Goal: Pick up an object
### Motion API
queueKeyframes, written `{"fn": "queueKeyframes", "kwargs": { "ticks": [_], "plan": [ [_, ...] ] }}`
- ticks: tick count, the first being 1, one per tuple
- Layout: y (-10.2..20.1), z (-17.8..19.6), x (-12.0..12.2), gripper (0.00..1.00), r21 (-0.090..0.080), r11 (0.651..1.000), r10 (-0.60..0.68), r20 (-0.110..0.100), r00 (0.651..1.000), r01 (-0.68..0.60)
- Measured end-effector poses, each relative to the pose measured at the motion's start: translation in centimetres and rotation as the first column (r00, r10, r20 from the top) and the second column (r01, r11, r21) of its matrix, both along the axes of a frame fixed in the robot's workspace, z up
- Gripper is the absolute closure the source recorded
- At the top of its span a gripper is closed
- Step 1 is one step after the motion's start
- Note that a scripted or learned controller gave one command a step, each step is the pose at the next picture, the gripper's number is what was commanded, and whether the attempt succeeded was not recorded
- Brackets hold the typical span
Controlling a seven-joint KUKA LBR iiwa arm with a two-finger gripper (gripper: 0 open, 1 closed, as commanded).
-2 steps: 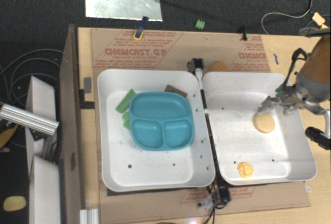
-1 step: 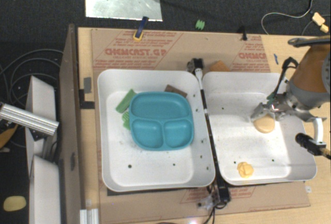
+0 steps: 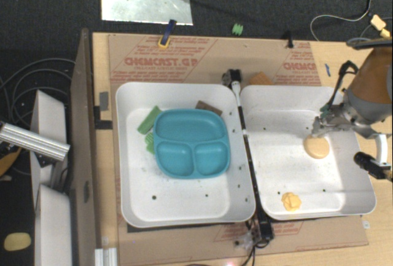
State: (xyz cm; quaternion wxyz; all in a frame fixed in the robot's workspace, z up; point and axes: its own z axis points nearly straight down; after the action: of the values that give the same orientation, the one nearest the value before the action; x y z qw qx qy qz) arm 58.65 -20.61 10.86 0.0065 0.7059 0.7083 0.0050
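Observation:
In the right bin [image 3: 270, 160] a round tan disc-shaped object [image 3: 317, 148] lies toward the right side. A small lumpy yellow object [image 3: 291, 201] rests near that bin's front edge. My gripper [image 3: 320, 126] hangs low over the right bin, just above and behind the tan disc, at or very close to its far edge. The arm's grey and orange wrist [image 3: 371, 89] comes in from the right. Nothing is visibly held.
The left bin [image 3: 132, 197] holds a blue divided plate [image 3: 190, 143], with a green object [image 3: 148, 120] at its left and a brown piece [image 3: 209, 107] behind it. A black divider clip [image 3: 233, 78] sits between the bins. Cables run at the bench's right.

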Motion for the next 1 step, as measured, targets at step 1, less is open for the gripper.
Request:
{"fn": "queueKeyframes", "kwargs": {
  "ticks": [1],
  "plan": [
    [-0.06, -1.48, -0.82, 1.0, -0.002, 1.0, -0.001, 0.003, 1.0, 0.001]
  ]
}}
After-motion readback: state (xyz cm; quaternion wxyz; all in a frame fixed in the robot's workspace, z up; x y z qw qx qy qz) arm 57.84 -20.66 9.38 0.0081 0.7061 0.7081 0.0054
